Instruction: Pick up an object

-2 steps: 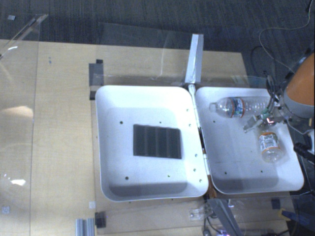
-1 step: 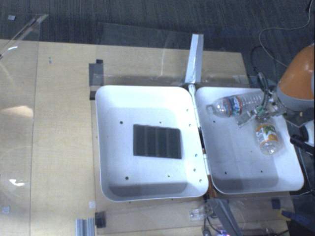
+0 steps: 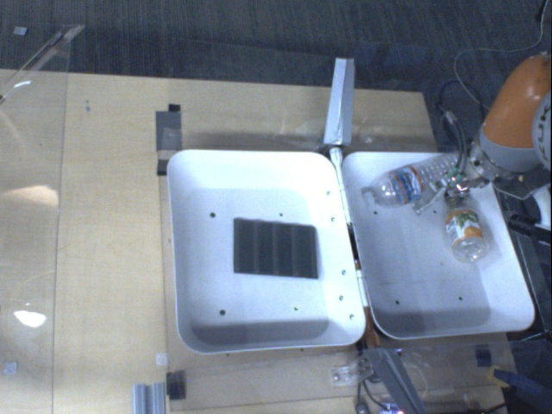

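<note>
A clear plastic water bottle (image 3: 404, 185) lies on its side at the back of the right bin (image 3: 431, 304), with its cap toward the left. A smaller bottle with an orange label (image 3: 466, 231) lies just in front of it, nearer the right wall. My gripper (image 3: 454, 182) hangs low over the back right of this bin, between the two bottles and close to the base end of the clear one. The arm's orange band (image 3: 516, 102) rises behind it. A dark ribbed rectangular pad (image 3: 276, 248) lies flat in the middle of the left bin (image 3: 198, 222).
A grey upright post (image 3: 339, 102) stands behind the seam between the bins. Cables (image 3: 466, 84) trail over the bench behind the right bin. Small black brackets (image 3: 169, 132) sit at the left bin's corners. A clear panel (image 3: 34, 231) covers the bench's left side.
</note>
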`<state>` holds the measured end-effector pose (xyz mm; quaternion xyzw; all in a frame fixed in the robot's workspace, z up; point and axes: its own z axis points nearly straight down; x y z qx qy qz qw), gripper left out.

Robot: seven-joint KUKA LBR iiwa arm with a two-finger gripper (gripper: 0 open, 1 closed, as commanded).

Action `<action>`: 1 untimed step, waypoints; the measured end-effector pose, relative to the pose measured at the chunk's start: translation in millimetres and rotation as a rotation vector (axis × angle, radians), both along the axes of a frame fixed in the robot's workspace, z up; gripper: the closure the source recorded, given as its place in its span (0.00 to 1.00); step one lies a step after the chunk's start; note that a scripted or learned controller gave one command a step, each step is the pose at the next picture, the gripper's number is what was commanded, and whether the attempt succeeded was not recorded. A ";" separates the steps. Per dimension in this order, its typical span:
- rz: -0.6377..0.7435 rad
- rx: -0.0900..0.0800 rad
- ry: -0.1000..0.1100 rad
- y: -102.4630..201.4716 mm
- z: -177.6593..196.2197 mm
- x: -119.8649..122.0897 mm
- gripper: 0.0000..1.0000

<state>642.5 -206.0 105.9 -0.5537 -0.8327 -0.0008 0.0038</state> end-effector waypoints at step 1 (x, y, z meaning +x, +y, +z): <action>0.042 0.013 0.057 -5.2 1.5 17.8 0.00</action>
